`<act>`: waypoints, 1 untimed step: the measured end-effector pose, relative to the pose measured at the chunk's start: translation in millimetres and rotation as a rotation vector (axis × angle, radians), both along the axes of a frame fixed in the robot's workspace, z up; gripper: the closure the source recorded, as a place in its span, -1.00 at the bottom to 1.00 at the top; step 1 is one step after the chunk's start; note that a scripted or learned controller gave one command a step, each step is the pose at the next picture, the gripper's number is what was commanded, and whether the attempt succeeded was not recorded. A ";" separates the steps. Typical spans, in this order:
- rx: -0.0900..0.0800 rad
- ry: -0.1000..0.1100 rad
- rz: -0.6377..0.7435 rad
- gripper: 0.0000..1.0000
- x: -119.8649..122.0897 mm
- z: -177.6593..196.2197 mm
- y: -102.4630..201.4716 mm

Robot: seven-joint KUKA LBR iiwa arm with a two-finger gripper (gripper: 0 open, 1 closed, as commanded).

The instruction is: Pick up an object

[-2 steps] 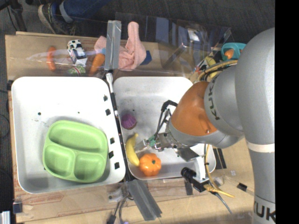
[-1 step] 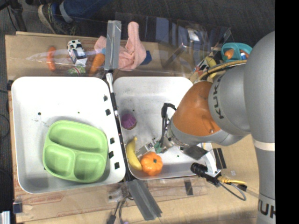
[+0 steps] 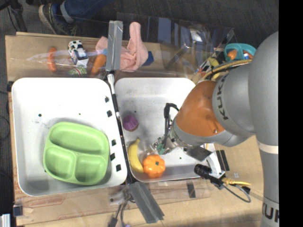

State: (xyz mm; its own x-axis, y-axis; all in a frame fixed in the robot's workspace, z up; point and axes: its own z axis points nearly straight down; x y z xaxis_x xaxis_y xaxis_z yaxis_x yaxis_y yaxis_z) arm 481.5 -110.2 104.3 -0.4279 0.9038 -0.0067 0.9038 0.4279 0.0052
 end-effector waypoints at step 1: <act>0.000 0.000 0.000 -1.00 0.0 0.0 0.0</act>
